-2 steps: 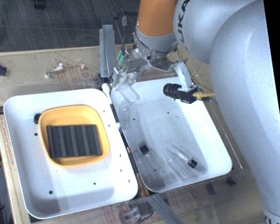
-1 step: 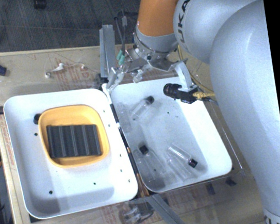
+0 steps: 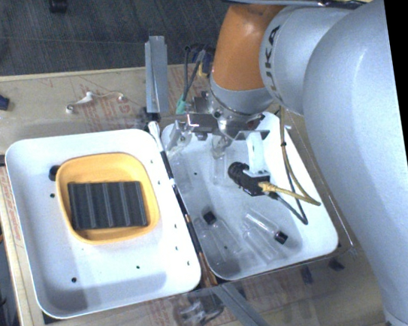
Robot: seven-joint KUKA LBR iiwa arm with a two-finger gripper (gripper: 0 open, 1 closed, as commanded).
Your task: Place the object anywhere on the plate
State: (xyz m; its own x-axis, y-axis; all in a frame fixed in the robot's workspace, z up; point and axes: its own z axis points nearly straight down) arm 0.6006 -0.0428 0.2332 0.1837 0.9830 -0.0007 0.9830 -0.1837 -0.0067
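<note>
the yellow plate sits in the left bin with a dark ridged block lying on it. the arm leans over the right bin, its gripper low near that bin's far end; i cannot tell its state. small clear objects lie scattered on the right bin's floor

The arm hides the right bin's far corner, and its bulk runs past the frame's edge.
</note>
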